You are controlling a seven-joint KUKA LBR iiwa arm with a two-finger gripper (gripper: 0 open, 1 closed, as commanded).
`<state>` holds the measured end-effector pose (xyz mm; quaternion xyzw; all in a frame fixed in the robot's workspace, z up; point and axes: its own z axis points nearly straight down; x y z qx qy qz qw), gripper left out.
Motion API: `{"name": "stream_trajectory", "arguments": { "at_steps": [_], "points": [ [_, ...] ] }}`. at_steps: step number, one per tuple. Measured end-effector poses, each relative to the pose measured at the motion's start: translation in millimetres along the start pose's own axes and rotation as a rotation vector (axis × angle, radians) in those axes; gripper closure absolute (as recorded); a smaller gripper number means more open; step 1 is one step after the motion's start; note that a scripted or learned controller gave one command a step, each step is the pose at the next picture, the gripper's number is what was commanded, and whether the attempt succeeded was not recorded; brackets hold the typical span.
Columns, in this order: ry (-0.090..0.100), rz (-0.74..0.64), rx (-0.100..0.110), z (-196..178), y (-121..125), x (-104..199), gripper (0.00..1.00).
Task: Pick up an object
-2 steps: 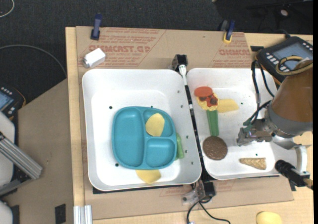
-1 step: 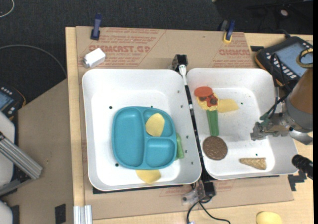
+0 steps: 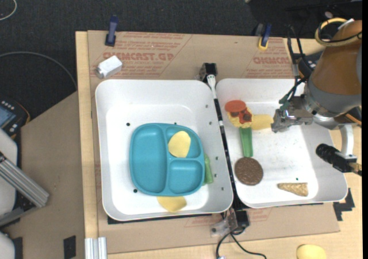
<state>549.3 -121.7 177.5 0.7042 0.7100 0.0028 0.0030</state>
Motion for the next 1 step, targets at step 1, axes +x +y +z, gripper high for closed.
{"name": "stream_trajectory", "arguments": {
  "at_steps": [1],
  "points": [
    [0.004, 0.010, 0.021, 83.5, -65.1, 17.9, 1.00]
  ]
}}
